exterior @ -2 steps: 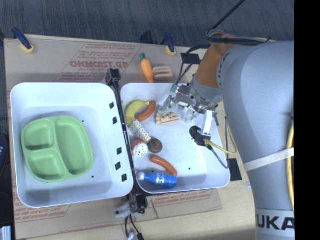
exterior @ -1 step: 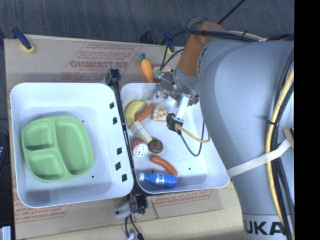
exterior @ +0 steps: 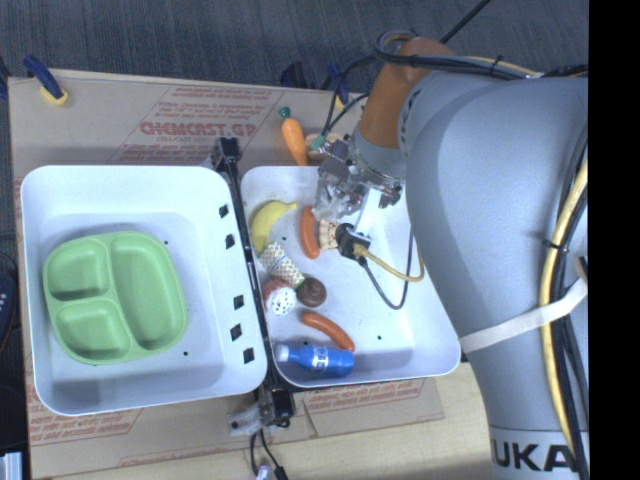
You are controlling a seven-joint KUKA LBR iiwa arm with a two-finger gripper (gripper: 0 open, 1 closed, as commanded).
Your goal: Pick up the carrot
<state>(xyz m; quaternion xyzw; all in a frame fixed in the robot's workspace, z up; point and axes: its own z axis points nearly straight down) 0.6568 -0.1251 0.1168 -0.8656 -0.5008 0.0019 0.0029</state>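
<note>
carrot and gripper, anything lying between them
In the camera view, the carrot lies on the cardboard outside the right bin. Between it and the gripper runs that bin's top rim, nothing else.

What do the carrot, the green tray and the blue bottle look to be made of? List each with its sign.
Carrot: looks like moulded plastic toy food; evenly orange, smooth, with a small green cap.
Green tray: probably matte plastic; one flat pale green, with rounded moulded compartments.
Blue bottle: seemingly glossy plastic; bright highlights, white label and cap. Too small to be sure.
</note>
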